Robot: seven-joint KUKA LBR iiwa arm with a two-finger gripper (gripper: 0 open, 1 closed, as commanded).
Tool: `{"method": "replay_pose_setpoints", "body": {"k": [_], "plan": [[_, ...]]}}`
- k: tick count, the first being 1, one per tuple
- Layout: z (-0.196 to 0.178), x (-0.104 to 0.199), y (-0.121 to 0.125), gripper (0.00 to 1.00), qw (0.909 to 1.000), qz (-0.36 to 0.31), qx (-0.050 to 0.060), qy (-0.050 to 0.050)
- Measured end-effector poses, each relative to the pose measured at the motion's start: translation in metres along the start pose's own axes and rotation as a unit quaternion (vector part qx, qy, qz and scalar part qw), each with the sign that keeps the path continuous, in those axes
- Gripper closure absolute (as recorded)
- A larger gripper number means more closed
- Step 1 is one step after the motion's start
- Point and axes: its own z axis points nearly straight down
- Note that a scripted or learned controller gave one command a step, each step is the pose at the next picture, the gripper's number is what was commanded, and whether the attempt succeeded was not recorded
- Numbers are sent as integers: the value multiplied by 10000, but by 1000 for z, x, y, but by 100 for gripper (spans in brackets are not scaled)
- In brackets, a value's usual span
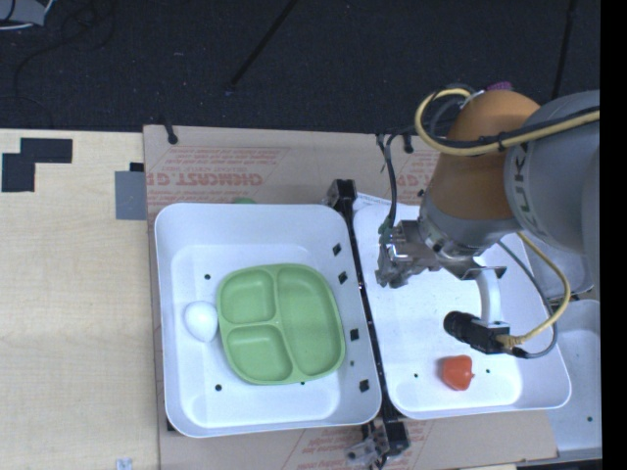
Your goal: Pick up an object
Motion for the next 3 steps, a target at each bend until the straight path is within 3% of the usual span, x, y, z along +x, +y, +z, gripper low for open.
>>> {"method": "replay_pose_setpoints", "body": {"k": [2,3], "plan": [[-3,99,-11,100,10000,-1,4,-7],[-4,98,-10,0,10000,12,2,-14]]}}
